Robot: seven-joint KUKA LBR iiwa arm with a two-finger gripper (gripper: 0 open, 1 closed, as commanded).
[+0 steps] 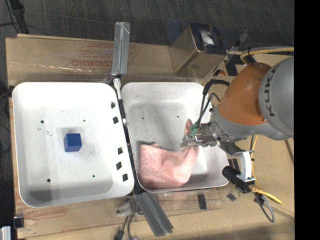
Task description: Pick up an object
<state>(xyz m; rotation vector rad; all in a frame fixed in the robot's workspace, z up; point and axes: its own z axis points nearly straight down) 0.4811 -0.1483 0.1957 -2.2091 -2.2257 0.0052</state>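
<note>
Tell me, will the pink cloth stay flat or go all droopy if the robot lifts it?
Probably droopy. The pink cloth already lies wrinkled and bunched, with one corner pulled up near the gripper, so it looks soft, not stiff. It likely weighs little and would hang down rather than roll.

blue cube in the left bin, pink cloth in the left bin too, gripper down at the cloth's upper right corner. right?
Not quite. The pink cloth lies in the right bin, not the left. The camera view shows it there, with the gripper at its upper right corner. The blue cube is in the left bin, as you said.
</note>
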